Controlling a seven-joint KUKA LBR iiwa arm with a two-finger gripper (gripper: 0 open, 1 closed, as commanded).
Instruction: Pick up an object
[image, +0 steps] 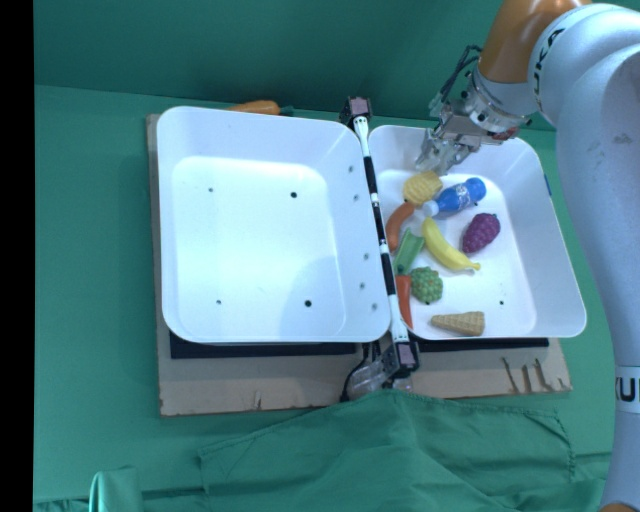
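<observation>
Toy foods (441, 246) — clustered, right bin's (540, 250) left half.

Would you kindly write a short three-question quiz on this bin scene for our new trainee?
1. True or false: the banana lies in the left bin.
2. Which toy lies nearest the gripper? A) ice-cream cone B) yellow pineapple C) purple grapes
3. Fill in: the blue bottle lies in the ____ bin.

Key: 1 false; 2 B; 3 right.
</observation>
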